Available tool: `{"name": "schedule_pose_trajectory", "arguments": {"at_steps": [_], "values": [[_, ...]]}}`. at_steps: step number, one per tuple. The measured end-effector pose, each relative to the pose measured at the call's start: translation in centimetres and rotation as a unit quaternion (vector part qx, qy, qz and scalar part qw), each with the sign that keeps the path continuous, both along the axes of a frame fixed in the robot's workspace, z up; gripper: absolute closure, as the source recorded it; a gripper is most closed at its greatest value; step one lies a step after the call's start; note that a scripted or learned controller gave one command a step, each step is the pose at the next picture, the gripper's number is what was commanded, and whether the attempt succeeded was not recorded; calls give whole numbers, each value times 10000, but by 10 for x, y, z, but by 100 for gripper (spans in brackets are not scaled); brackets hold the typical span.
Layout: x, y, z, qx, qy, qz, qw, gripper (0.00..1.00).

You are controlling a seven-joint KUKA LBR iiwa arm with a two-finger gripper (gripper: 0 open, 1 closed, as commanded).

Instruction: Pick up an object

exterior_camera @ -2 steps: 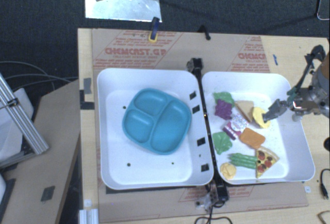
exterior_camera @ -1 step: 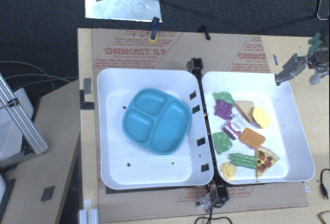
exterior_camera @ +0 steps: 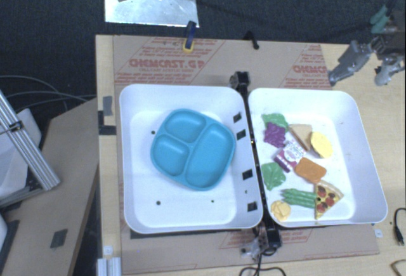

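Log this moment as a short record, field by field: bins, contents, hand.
left bin: holds a blue divided plate
right bin: holds a heap of toy food
toy food seen: purple grapes, yellow round piece, orange piece, pizza slice, green beans
hand: above the bench beyond the right bin's far right corner, outside both bins
hand contents: nothing seen between its fingers
task status: no object picked up yet
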State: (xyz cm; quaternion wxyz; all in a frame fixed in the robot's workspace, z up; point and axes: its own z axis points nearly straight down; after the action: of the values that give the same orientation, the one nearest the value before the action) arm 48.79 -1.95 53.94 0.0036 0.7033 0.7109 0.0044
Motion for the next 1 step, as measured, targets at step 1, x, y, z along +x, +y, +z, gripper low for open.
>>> {"name": "schedule_pose_trajectory", "arguments": {"at_steps": [1], "values": [[32, 89, -109, -2, 85, 7, 10000, 0]]}}
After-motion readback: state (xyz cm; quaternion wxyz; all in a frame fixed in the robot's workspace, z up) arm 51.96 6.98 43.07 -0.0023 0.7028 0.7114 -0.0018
